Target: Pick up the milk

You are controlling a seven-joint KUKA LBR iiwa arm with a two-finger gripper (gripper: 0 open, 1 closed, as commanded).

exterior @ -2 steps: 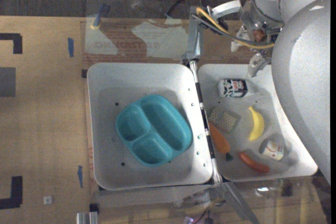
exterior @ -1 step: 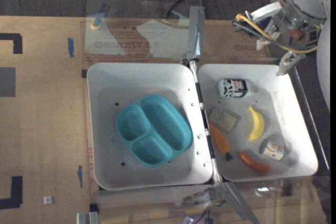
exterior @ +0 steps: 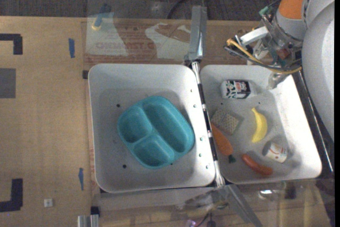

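The left bin (exterior: 106, 82) held a teal divided plate (exterior: 155, 131). In the right bin (exterior: 297, 98), the milk (exterior: 236, 89) lay at the far left, apart from the gripper (exterior: 276, 78) hanging near the far right rim.

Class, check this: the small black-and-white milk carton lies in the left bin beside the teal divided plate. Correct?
No. The camera view shows the small black-and-white milk carton in the right white bin; the teal divided plate sits alone in the left white bin.
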